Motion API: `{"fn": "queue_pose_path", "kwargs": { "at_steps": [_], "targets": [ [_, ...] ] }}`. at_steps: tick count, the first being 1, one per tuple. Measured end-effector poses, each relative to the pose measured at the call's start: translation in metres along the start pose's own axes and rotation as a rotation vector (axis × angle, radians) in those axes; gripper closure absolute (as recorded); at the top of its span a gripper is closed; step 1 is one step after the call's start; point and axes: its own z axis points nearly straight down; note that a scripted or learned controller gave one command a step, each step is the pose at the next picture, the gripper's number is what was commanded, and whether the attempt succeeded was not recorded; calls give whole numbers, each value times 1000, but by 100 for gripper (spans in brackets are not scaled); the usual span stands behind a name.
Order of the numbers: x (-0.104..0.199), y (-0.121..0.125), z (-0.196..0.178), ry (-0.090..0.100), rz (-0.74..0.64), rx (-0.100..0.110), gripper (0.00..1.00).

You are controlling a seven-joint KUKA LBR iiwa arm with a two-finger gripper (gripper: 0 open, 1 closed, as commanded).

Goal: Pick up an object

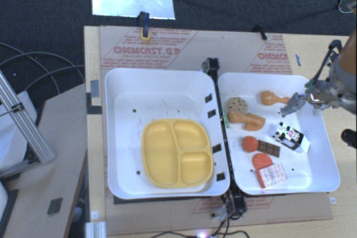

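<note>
The right white bin [326, 170] holds several small items. An orange-brown drumstick-shaped piece [272, 98] lies near the back, with a speckled cookie [237, 103] and a brown roll-shaped piece [246, 120] to its left. A black-and-white box [290, 137] sits mid-bin. In front of these lie a red-orange ball [250, 144], a dark chocolate bar [269, 149] and a red-and-white packet [269, 171]. My gripper [298, 102] hangs over the bin's back right part, just right of the drumstick piece and above the box. Nothing is visibly in its grasp.
The left white bin [120, 92] holds a yellow compartment plate [177, 152]. A black divider clip strip [215, 114] runs between the bins. The arm [341, 78] comes in over the right bin's right wall. Cardboard [167, 47] lies under both bins.
</note>
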Motion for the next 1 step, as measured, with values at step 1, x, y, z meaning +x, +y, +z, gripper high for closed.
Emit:
{"fn": "queue_pose_path", "kwargs": {
  "at_steps": [1],
  "targets": [
    [66, -34, 159, -2, -5, -5, 0]
  ]
}}
